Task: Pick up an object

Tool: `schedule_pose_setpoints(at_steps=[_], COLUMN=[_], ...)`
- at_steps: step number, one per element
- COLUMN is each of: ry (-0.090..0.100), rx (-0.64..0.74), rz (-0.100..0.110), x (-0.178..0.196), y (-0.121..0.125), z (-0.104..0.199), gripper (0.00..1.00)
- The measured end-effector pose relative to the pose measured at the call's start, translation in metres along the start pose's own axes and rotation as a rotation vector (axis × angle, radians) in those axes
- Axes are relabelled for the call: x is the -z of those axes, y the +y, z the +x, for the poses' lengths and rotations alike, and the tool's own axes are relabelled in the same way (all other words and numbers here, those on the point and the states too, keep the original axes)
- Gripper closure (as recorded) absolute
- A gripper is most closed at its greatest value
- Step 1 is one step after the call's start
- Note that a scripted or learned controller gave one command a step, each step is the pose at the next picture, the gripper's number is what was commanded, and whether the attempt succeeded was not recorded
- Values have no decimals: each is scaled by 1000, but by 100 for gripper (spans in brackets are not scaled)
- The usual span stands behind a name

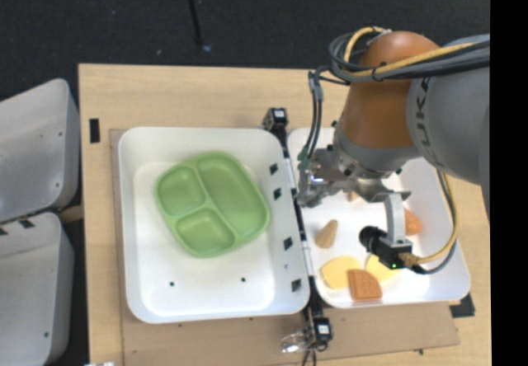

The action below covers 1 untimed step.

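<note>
Pale wood tabletop [206,341] with two white bins, dark floor [165,2] beyond.
In the right bin [450,278] lie a brown square [364,284] on a yellow slice [334,272], a tan cone [328,232] and an orange piece [412,224]. The left bin [148,294] holds a green divided plate [213,204]. The pincer [330,187] hangs over the right bin, just beyond the cone; released or clenched, I cannot tell.

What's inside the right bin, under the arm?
A tan cone-shaped piece, a flat yellow piece with a brown ridged square lying on it, and an orange piece. The arm covers the upper part of the right bin, so anything there is hidden.
</note>
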<state>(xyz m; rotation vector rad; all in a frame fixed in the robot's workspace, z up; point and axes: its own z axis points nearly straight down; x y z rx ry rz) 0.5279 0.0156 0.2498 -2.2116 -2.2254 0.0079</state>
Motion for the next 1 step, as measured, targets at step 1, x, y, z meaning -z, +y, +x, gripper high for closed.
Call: schedule_pose_setpoints(at_steps=[1], ry=[1], rx=[2], rz=[-2], x=[-1], y=[7], z=[51], gripper=[100])
